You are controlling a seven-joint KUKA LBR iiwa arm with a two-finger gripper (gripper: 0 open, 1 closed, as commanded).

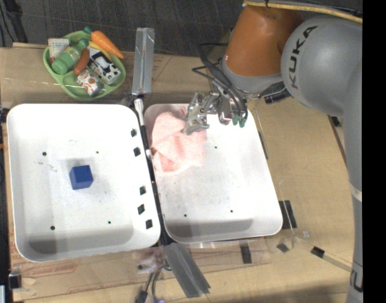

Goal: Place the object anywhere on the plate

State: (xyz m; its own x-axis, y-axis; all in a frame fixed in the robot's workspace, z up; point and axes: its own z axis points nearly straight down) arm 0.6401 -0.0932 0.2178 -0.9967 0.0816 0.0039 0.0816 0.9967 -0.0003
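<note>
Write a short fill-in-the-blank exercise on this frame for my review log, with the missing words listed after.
1. The blue cube lies in the ___ bin.
2. The crumpled cloth in the right bin is ___ in colour.
3. The tool hangs over the ___ bin, beside the cloth.
4. The green bowl of toy food sits ___ the bins.

Missing words: left; pink; right; outside

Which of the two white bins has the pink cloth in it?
The right bin, under the claw, holds the pink cloth; the left bin holds a blue cube.
</note>
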